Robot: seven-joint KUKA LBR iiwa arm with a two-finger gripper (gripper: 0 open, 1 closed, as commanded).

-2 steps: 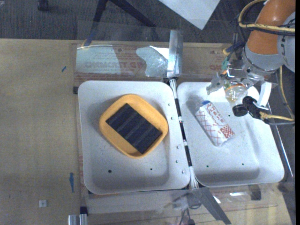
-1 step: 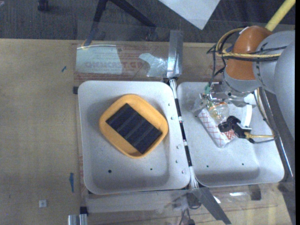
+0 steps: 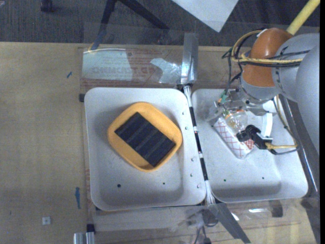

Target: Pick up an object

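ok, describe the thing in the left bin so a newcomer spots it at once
Start at the two white bins side by side and take the left bin. Near its middle lies a rounded orange-yellow pad with a dark ribbed rectangle on top. The other bin's item, under the gripper, is a white packet with red markings.

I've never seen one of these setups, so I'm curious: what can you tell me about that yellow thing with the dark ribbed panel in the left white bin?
The rounded-square yellow object with a dark ribbed top panel lies flat near the middle of the left white bin, turned diagonally to its walls. Its rim looks smooth, perhaps plastic or foam. Nothing touches it but the bin floor.
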